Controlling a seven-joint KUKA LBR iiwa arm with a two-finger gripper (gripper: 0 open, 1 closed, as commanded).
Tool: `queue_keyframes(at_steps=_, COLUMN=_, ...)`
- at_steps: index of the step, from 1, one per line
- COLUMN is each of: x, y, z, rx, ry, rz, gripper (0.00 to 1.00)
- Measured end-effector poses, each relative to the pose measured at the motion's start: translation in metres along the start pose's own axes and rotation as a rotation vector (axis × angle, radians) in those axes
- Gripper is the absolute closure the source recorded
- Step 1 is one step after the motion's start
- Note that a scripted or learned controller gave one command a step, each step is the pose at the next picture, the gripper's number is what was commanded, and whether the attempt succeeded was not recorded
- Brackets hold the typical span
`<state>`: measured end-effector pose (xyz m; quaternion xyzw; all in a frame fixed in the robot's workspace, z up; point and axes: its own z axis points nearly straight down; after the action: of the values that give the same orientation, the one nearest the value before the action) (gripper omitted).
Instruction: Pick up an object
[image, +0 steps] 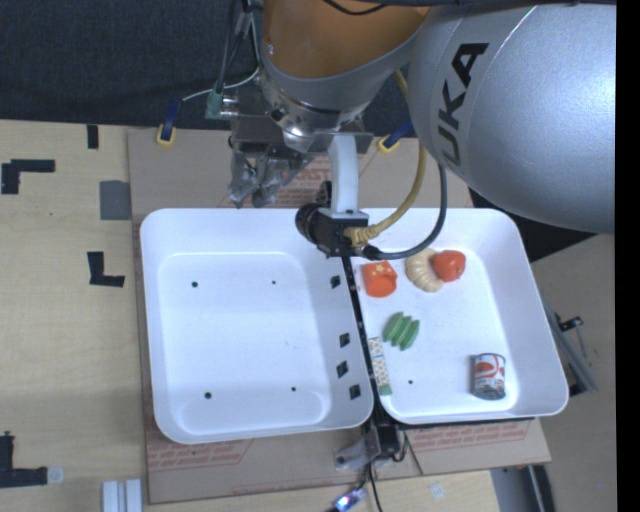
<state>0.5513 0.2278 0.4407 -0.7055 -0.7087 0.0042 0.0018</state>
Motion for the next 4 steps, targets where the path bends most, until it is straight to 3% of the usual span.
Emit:
queue_keyframes(at_steps=1, x=0.006, y=-0.006, z=-0.061, rx=-0.010, ry=0.005, rz=0.001, gripper=1.00)
queue_keyframes(at_steps=2, x=0.005, y=-0.008, z=-0.096, rx=-0.010, ry=0.004, rz=0.002, gripper=1.00)
queue_keyframes(at_steps=3, x=-0.039, y=-0.031, z=-0.094, rx=-0.007, ry=0.003, rz=0.006, gripper=1.00)
queue_keyframes(at_steps=4, x=0.007, y=-0.035, z=-0.093, rx=-0.007, ry=0.003, rz=0.001, gripper=1.00)
